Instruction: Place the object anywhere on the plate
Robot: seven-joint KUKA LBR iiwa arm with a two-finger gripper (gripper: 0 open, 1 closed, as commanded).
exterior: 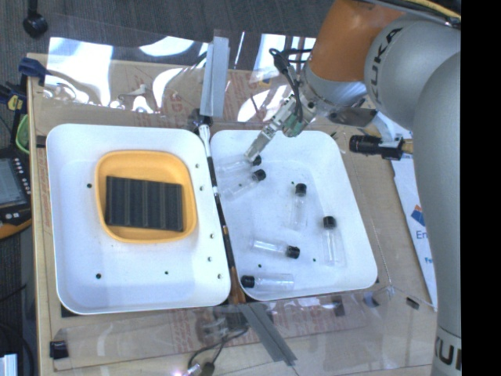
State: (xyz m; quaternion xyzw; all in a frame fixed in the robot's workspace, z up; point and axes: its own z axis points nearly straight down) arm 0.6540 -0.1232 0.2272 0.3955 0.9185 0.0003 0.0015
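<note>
The arm point(391, 61) is reaching in over the right bin point(356, 210); its gripper point(254, 158) is hanging at that bin's upper left, near a clear vial point(239, 182) with a black cap; whether it is gripping anything cannot be told. Four more capped vials point(275, 247) are lying scattered in that bin. The left bin point(63, 210) is holding a yellow plate point(106, 171) bearing a dark ribbed insert point(145, 202). Both bins are sitting on a pale bench point(329, 327) under a glossy sheet; dark carpet point(156, 6) is showing beyond.
</note>
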